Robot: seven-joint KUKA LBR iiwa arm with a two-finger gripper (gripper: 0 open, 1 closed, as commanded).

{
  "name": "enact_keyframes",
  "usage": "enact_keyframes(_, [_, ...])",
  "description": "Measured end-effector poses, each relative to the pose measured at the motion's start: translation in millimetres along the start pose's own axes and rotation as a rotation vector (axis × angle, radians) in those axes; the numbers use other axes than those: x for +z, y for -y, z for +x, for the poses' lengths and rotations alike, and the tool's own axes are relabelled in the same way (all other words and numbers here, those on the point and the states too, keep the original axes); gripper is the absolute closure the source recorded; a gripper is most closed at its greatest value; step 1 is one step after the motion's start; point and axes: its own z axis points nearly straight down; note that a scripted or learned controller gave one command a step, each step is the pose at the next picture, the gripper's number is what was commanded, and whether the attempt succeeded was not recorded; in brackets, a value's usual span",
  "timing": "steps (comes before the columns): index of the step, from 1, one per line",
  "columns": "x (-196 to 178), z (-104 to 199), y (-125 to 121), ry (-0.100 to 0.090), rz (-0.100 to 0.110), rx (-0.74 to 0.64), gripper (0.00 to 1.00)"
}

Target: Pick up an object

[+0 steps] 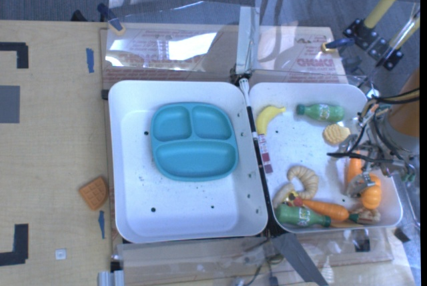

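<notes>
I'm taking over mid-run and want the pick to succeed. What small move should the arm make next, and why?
Probably a short, straight descent. The gripper hangs at the right bin's right side, over a cluster of orange toy pieces. Cables hide the fingers, and nothing is visibly held, so lowering onto that nearest piece seems the likeliest way to a grasp.

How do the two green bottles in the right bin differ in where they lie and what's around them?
The upper green bottle lies near the right bin's back wall, in open space beside the banana. The lower green bottle lies near the front wall, crowded against the carrot and the croissant. The upper one lies level across the view, while the lower one is slightly slanted. Both are green, orange-labelled, and lie on their sides.
</notes>
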Motion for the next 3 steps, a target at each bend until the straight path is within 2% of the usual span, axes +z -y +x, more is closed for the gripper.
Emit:
enact_keyframes(1, [-0.6, 28.6, -2.5, 0.002, 0.002, 0.132, 0.0])
enact_keyframes(2, [-1.1, 28.8, -27.0, 0.001, 0.003, 0.193, 0.0])
enact_keyframes(3, [-14.3, 24.8, -26.6, 0.013, 0.007, 0.191, 1.0])
